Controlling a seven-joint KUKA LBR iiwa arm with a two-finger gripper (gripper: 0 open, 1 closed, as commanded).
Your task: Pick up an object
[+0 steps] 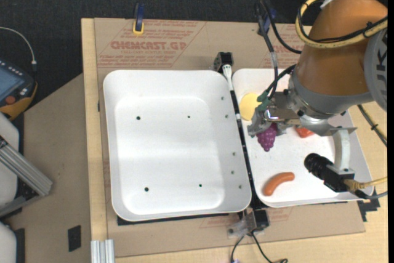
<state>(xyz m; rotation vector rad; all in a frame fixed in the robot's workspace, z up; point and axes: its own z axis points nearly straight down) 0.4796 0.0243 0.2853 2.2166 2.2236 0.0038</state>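
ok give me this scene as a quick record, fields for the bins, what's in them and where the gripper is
bins: left bin and right bin, both white, side by side
right bin contents: yellow object, purple object, orange sausage-shaped object, red object partly hidden by the arm
gripper: over the right bin, directly above the purple object
grasp: cannot tell whether the purple object is held
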